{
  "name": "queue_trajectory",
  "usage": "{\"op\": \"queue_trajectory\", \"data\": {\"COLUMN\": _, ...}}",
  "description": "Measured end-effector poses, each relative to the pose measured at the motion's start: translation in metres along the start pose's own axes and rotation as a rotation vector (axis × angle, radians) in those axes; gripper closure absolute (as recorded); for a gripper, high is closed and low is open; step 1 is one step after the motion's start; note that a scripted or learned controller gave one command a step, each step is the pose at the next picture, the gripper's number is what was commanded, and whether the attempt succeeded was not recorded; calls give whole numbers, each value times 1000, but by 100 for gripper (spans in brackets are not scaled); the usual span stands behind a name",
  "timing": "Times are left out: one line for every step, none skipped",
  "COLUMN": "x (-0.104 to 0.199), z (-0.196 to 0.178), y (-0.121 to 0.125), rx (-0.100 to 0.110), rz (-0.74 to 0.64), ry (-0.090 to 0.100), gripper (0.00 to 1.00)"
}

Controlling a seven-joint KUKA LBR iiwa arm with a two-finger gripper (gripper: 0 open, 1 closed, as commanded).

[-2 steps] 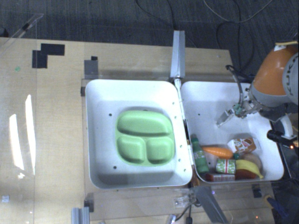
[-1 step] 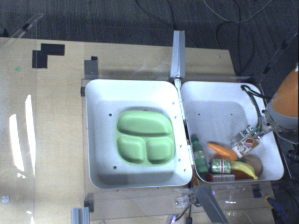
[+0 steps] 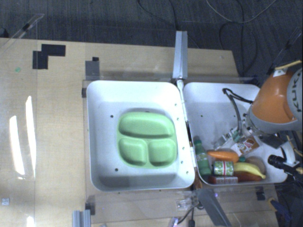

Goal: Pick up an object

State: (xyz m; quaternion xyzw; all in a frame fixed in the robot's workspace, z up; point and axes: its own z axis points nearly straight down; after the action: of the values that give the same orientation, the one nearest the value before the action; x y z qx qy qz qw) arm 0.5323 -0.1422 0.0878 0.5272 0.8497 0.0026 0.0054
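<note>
- Where the arm [image 3: 277, 100] overhangs the right bin [image 3: 208, 98], the gripper [image 3: 236, 135] blurs into clutter; its state cannot be told.
- Wooden bench [image 3: 47, 150], dark carpet [image 3: 94, 13] behind.

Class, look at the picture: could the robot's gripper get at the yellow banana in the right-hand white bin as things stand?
Probably yes. The yellow banana lies on top of the pile at the front of the right-hand white bin, with nothing over it. The gripper is just behind it. The orange carrot and the can crowd its left.
</note>
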Motion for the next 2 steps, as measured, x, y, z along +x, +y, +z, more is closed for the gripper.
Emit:
{"op": "queue_trajectory", "data": {"x": -52, "z": 2, "y": 88, "rx": 1, "rz": 46, "ry": 0, "gripper": 0}}
{"op": "queue_trajectory", "data": {"x": -15, "z": -22, "y": 12, "rx": 7, "rz": -62, "ry": 6, "gripper": 0}}
